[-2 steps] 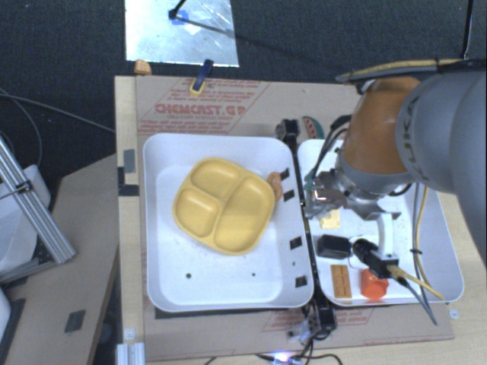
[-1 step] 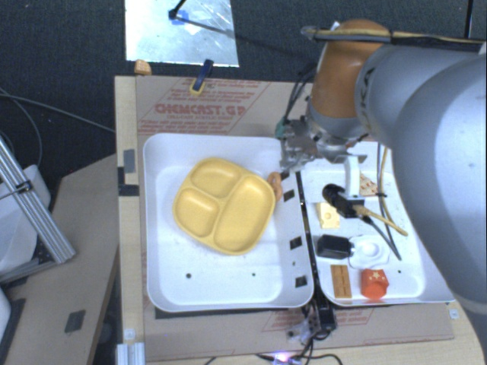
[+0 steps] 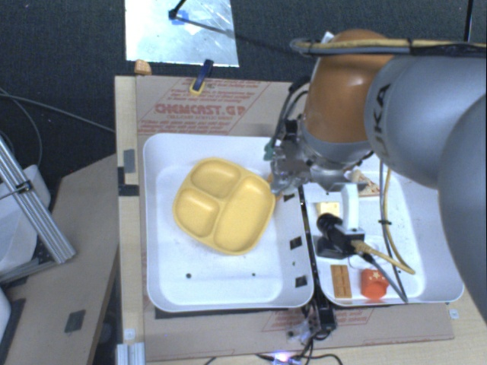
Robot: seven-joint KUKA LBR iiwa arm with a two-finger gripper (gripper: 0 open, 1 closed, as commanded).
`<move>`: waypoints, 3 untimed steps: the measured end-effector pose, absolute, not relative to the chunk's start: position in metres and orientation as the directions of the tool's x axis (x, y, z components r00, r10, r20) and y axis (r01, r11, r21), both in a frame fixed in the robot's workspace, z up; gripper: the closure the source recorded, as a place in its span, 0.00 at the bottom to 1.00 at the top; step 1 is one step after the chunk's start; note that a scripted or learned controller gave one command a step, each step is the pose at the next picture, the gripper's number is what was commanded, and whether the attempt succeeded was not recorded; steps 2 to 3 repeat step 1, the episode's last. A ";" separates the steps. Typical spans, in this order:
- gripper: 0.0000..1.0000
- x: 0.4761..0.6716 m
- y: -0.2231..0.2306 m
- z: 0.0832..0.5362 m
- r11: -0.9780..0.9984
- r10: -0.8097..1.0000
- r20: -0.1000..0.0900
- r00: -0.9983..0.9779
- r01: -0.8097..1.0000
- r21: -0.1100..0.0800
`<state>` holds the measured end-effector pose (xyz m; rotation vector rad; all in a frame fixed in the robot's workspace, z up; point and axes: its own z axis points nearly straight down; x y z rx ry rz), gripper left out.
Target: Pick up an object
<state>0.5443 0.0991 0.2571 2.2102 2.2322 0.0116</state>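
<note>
You are at the approach step: the gripper (image 3: 283, 179), state indeterminate, hovers at the yellow three-compartment plastic plate's (image 3: 224, 204) right rim; next, descend.

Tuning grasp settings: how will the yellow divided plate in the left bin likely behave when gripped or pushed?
The yellow divided plate looks like moulded plastic, so probably stiff and light. Its surface looks smooth, so it may slide across the left bin when pushed. It sits low and wide, so it is unlikely to roll; gripped by one rim, it may tilt.
</note>
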 end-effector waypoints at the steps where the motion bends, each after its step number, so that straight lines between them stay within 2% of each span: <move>1: 0.00 0.545 0.095 0.253 0.005 1.000 0.001 -0.005 1.000 0.002; 3: 0.00 0.545 0.095 0.253 0.005 1.000 0.001 -0.005 1.000 0.002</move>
